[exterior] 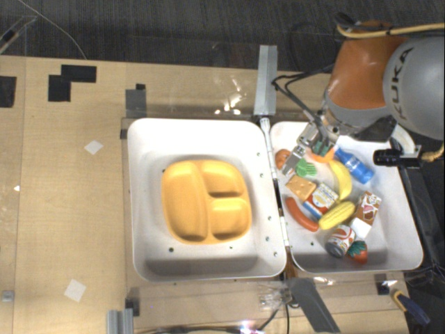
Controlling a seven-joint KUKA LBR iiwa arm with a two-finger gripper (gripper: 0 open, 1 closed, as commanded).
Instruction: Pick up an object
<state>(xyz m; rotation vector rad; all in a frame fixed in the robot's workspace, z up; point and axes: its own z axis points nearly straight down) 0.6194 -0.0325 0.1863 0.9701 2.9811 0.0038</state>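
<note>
Camera view, nearest first: the right bin (410, 245) holds a small can (340, 241) by a red ball (358, 252), a printed carton (368, 208), a red sausage (301, 215), a smooth yellow banana (340, 175) and a blue bottle (353, 167); no printing can be read. Farther back, the gripper (311, 147) hangs just above a green piece (306, 167), whether its jaws are spread or closed I cannot tell. A glossy yellow divided tray (206, 200) fills the left bin (146, 186), and the grey arm (417, 82) reads "KU".

Two bins (139, 186) (407, 207); one yellow tray (206, 200); two bananas (340, 176) (336, 215); one blue bottle (353, 165); one can (340, 242); one sausage (300, 215).
</note>
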